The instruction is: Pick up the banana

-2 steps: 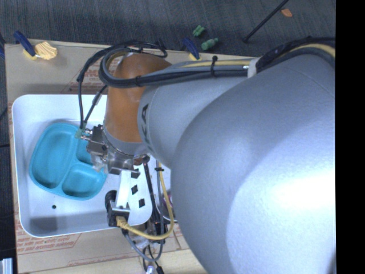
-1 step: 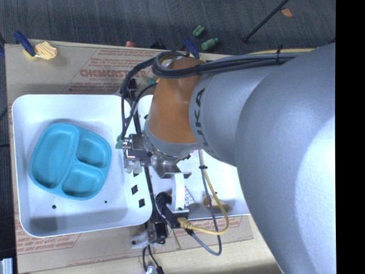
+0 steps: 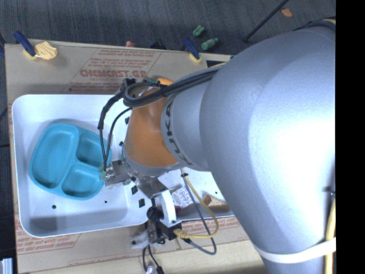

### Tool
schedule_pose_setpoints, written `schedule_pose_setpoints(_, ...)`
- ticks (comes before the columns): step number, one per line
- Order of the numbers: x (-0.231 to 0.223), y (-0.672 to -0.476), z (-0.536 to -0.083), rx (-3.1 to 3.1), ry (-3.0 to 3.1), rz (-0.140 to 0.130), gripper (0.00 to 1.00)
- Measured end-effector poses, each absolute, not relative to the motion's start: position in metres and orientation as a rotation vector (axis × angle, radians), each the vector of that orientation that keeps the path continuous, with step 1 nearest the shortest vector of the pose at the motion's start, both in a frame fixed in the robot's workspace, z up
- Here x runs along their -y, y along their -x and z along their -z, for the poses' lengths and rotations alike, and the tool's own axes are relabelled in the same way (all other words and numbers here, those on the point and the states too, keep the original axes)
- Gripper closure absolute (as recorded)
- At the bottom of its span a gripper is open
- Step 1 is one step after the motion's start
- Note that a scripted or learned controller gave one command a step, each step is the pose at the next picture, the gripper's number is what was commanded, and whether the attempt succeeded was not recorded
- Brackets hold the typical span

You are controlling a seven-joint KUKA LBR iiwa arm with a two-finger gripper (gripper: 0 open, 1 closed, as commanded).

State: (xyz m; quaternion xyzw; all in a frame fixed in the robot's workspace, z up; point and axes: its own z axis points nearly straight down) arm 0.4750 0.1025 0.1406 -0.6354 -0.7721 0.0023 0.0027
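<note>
Gripper (image 3: 117,174): located at the right edge of the blue divided tray (image 3: 63,160), inside the left white bin (image 3: 34,221). Finger state cannot be determined. Banana location cannot be determined. Orange wrist band (image 3: 145,136) stands directly above; grey arm (image 3: 262,136) extends rightward.

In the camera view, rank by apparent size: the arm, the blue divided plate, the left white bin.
1. Arm, though its nearness to the camera inflates it.
2. Left white bin.
3. Blue divided plate, lying inside that bin.
</note>
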Motion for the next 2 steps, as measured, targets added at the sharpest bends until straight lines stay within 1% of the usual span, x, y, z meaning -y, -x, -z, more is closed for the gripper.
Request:
schedule_pose_setpoints(1, -0.1836, -0.5032, -0.0935, 2.325, 2.11, 0.001, 1.0)
schedule_pose_setpoints(2, -0.184, -0.5027, -0.1032, 2.327, 2.103, -0.004, 1.0)
